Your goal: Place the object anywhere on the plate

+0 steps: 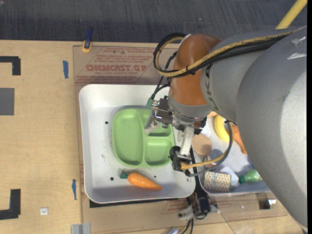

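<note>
You have one plate [127, 135] and one carrot [141, 181] in the left bin [92, 145], the carrot just beside the plate's lower rim, apart from the fingers [156, 121], whose gap you cannot tell.

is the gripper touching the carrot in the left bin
Apart. The camera view shows the gripper over the plate's right edge, while the carrot lies on the bin floor below the plate, with green plate between them.

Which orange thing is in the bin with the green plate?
The carrot just below the green plate. The other orange thing lies in the right bin by the banana.
</note>
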Robot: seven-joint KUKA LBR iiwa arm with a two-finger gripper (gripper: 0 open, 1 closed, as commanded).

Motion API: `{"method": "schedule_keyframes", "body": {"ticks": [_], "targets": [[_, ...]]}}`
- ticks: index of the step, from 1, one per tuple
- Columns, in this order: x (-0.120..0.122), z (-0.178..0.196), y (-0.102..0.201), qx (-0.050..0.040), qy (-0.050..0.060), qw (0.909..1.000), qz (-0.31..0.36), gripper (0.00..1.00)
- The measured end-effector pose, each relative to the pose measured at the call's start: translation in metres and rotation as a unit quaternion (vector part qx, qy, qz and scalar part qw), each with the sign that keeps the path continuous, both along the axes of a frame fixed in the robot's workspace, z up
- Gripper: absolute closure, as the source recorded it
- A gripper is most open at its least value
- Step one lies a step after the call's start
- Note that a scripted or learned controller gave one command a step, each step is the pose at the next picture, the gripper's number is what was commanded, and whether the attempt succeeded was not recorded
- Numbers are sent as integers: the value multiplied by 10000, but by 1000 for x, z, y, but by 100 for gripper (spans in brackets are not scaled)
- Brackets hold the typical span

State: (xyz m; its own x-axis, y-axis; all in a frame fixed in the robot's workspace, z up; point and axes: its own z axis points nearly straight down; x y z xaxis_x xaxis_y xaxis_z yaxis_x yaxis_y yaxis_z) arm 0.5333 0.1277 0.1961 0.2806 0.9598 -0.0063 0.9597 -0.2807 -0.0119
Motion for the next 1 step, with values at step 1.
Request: {"method": "schedule_keyframes", "body": {"ticks": [1], "targets": [[-56,-27,11,18,-15,9986,521,0]]}}
